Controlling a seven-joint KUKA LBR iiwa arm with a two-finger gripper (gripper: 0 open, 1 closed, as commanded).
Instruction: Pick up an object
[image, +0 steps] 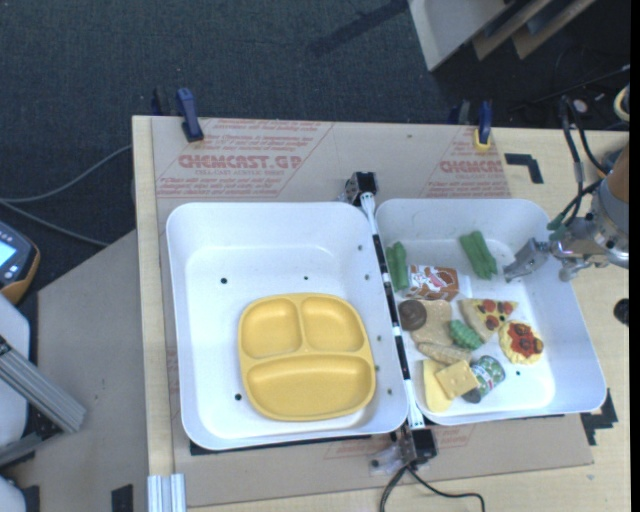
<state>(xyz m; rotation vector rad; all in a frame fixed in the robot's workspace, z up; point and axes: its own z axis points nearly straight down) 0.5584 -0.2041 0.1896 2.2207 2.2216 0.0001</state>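
The right bin (575, 330) holds several toy food pieces. Among them are a green pod (478, 253), another green piece (398, 265), a red and white packet (433, 281), a brown cookie (412, 316), a pizza slice (490, 315), a red and yellow piece (523, 342), yellow cheese (452, 383) and a small can (488, 372). My gripper (548, 265) hovers over the bin's upper right part, just right of the green pod. It looks open, with nothing between its fingers.
A yellow divided plate (305, 355) lies in the left bin (200, 260). A black hinge strip (385, 290) runs between the two bins. Blue clamps (187, 112) hold the board at the back. Cables hang at the far right.
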